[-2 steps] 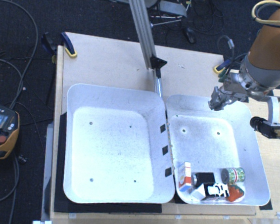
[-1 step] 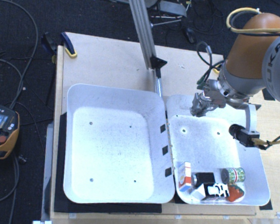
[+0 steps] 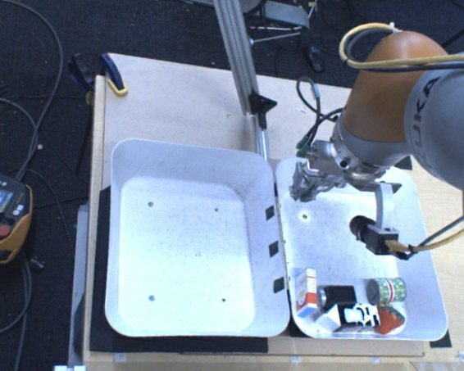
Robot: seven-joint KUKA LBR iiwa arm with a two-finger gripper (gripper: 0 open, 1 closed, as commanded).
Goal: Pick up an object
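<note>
Hiding claw tips: wrist over right bin.

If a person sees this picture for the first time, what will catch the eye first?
The big grey arm with its orange band comes in from the right, and its gripper hangs over the far end of the right bin. A small heap of objects, among them a green can, lies at that bin's near edge. The left bin is wide and white.
</note>
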